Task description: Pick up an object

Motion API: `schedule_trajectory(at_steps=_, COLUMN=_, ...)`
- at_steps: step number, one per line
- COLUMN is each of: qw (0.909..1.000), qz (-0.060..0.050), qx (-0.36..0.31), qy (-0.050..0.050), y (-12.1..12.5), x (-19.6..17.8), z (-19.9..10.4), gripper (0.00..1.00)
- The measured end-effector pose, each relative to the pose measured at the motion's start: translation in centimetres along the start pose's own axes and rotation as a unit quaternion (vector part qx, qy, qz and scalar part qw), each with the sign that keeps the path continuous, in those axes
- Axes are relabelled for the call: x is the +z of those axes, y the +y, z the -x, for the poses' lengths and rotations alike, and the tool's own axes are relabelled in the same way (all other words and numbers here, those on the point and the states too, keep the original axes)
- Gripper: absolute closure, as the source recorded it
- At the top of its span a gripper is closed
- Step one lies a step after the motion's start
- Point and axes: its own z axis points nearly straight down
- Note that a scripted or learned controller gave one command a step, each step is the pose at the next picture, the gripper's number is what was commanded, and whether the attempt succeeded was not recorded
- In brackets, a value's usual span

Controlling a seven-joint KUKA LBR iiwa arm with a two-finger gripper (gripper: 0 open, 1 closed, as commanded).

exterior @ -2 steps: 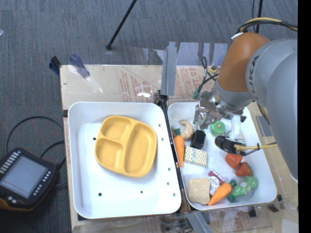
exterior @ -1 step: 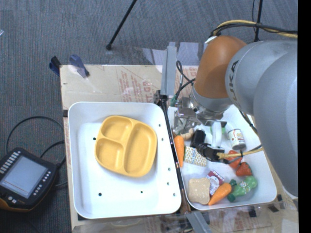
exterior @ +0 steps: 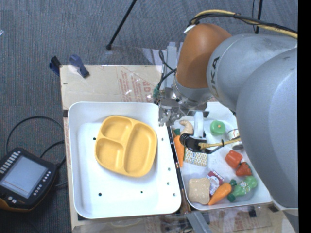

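Arm poised over the seam between the bins.
From the overhead camera, the gripper (exterior: 169, 111) hangs above the right bin's (exterior: 265, 193) left rim; its state I cannot tell. The nearest carrot (exterior: 179, 148) lies just below-right, long axis along the rim.

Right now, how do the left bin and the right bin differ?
The left bin holds a single thing, a yellow divided plate; the right bin holds many small toy foods, such as a carrot and a slice of bread. The left bin lies in full view, while the arm covers part of the right bin. The gripper hangs near their shared edge. Both are shallow and white.
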Motion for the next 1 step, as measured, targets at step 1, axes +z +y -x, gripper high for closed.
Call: schedule_trajectory(at_steps=1, qw=1.0000, qz=-0.002, qx=-0.002, qy=-0.001, y=-0.04, x=-0.80, z=-0.02, gripper=1.00)
